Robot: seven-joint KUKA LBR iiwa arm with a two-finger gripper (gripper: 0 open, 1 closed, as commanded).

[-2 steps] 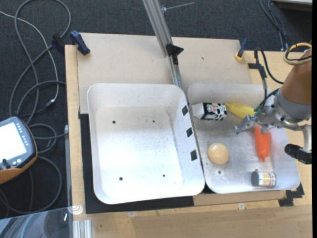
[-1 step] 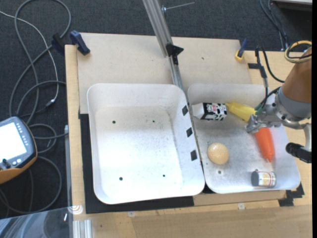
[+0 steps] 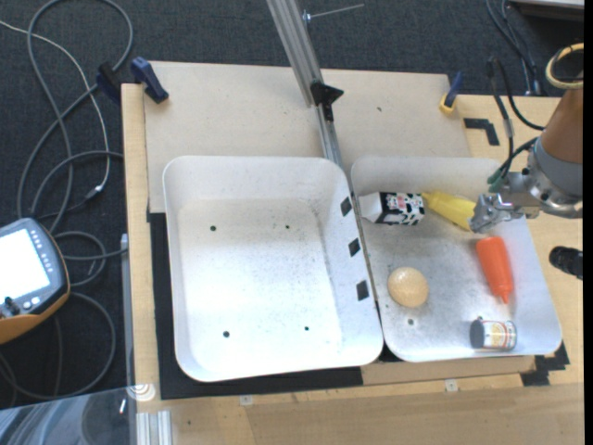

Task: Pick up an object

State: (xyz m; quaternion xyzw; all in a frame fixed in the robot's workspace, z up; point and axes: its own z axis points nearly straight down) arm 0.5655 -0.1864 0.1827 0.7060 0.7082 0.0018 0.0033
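the yellow banana (image 3: 448, 209) lies in the right-hand bin (image 3: 547, 327), up near its back wall, with its long axis running left to right and dipping a little toward the right; its right end points at the gripper (image 3: 485, 213). just to its left, nearly touching, a small black-and-white carton (image 3: 397, 208) lies on its side against the bin's left rim. below and to the right of the banana an orange carrot (image 3: 496, 266) lies almost straight up and down the bin, its blunt top close under the gripper and its thin tip aimed toward the front. toward the middle sits a round tan ball-like thing (image 3: 408, 286), well apart from the banana, and near the front right corner a small jar (image 3: 492, 334) lies on its side, its label too small to read. the gripper is down low at the banana's right end, right on it or just beside it, and from here i can't tell how its jaws are set or whether anything is caught in them. the carrot's top crowds that same spot. the left-hand bin (image 3: 185, 179) sits alongside, sharing the middle edge. a metal pole (image 3: 295, 40) slants across the board behind both bins.
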